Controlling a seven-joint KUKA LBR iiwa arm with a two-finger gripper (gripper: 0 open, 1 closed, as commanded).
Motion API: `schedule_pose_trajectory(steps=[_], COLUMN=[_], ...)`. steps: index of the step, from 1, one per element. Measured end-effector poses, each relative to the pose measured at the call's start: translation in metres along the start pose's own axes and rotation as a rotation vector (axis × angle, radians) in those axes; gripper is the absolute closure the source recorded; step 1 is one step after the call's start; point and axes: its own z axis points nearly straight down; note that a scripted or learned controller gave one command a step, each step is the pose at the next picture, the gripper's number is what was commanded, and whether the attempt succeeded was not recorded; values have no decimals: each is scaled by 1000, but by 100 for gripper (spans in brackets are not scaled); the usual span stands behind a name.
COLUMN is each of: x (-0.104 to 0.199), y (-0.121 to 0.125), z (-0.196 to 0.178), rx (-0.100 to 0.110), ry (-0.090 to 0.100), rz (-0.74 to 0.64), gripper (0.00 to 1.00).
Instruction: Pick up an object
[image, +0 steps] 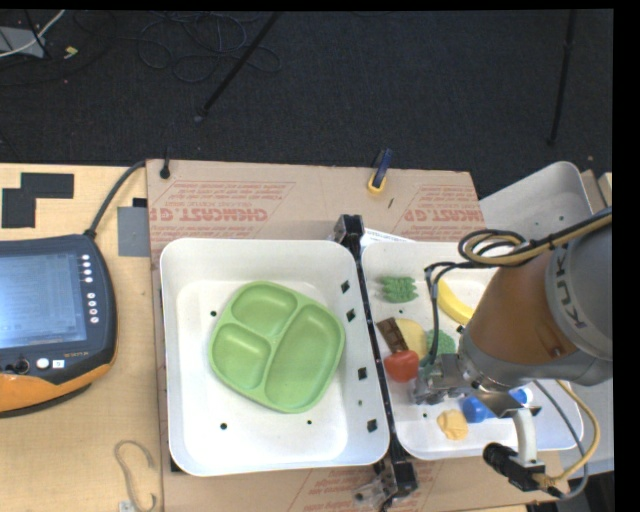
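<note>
From my remote seat I see the arm (545, 310) reaching in from the right, its orange band hanging over the right bin (420, 455), with the gripper (436, 382) low among the small objects there; I cannot tell how it is set or whether it has anything. Just left of the gripper lies a red piece (402, 366), touching or nearly touching it, and beyond that a brown block (391, 333) with a pale yellow piece (412, 332) beside it. A green leafy toy (399, 289) sits toward the far left of that bin, and a yellow curved piece (456, 301) pokes out from under the arm farther right. Near the front edge I see a small orange-yellow piece (453, 425) and a blue piece (478, 408) just beside it. The left bin (190, 420) holds a green divided plate (277, 345), lying flat near its middle. A teach pendant (50, 315) rests on the bench well to the left
</note>
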Motion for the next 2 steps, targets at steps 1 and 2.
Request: schedule_pose_trajectory(steps=[1, 2], x=[-11, -12], y=[2, -3], z=[-57, -100], rx=[-6, -5], ry=[-2, -1], rz=[-2, -9], gripper=[100, 100])
